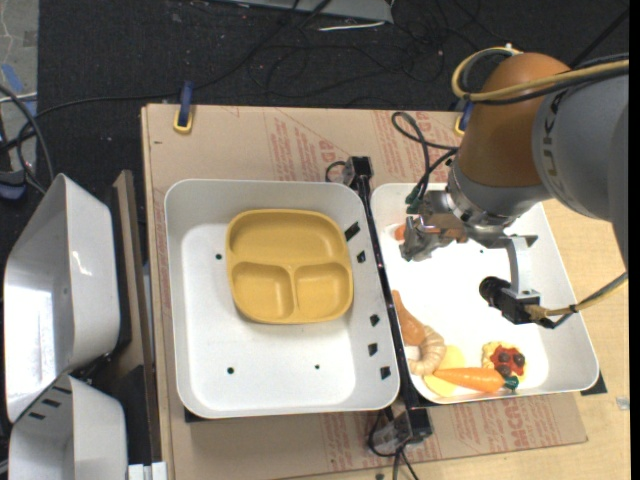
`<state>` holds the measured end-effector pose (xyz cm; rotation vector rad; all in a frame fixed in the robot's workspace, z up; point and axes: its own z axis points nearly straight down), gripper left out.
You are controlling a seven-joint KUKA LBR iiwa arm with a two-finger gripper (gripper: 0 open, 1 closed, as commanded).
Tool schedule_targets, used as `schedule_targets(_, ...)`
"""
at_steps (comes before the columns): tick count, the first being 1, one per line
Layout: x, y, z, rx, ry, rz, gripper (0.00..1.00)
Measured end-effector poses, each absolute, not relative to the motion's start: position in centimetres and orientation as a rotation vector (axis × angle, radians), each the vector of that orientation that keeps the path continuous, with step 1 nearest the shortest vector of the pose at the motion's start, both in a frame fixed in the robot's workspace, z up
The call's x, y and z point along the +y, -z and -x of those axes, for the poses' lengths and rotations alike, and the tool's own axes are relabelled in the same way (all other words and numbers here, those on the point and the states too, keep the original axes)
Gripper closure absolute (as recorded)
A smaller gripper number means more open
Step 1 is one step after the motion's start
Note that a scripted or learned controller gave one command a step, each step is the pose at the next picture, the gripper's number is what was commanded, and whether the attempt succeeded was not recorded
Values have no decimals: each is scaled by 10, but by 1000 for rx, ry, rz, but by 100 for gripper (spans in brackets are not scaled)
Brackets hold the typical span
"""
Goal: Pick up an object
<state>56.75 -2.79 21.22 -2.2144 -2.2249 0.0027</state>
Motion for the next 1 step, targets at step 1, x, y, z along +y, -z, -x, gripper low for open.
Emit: schedule_targets(1,18,-207,-545,-2227,-2,2212,100)
